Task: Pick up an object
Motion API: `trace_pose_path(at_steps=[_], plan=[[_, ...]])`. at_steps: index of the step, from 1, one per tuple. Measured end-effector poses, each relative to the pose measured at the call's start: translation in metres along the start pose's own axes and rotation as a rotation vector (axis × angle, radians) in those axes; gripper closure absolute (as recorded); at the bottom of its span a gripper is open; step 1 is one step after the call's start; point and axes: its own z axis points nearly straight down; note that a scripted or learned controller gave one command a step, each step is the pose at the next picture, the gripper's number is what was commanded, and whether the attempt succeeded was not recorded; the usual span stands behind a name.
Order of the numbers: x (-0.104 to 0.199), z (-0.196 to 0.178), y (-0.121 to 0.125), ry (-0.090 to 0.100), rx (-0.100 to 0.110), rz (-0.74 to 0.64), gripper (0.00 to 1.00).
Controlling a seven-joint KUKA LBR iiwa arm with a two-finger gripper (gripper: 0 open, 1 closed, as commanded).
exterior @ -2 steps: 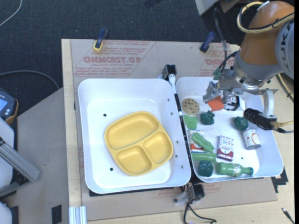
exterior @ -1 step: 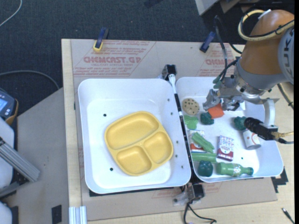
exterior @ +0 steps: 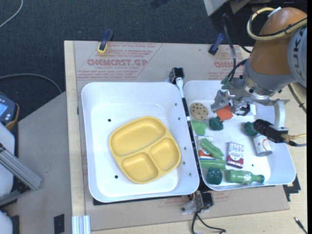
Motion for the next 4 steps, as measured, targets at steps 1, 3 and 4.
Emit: trace_pose_path(at_steps=[1, 3, 4], plan=[[0.005, -0.014, 0.006, 0.000, -0.002, -0.001, 1.00], [-0.005, -0.018, -0.005, 0.001, 0.003, 0.000, 1.00], [-0.007, -0.009, -0.010, 0.001, 0.005, 0.000, 1.00]])
